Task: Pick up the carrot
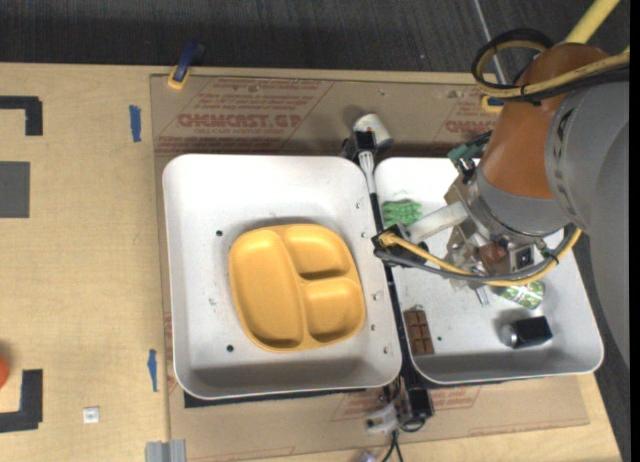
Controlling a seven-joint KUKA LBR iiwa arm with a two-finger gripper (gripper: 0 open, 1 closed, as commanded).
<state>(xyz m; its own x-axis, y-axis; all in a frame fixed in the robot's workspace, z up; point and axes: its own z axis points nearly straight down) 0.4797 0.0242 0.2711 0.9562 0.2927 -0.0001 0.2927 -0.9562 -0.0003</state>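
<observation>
Arm point(545, 150): you see it reaching down into the right bin point(470, 360).
Jaws: you cannot tell their state.
Carrot: you cannot make it out.
Left bin point(200, 210): yellow tray point(297, 285).

Two white bins point(190, 250), a yellow three-part tray point(297, 285) in the left one, green pieces point(401, 213) and a brown chocolate bar point(418, 331) in the right one, a black block point(528, 331) lower right, grey arm point(590, 150) with orange band point(525, 145), tan bench point(80, 250) with blue tape point(135, 122).
</observation>
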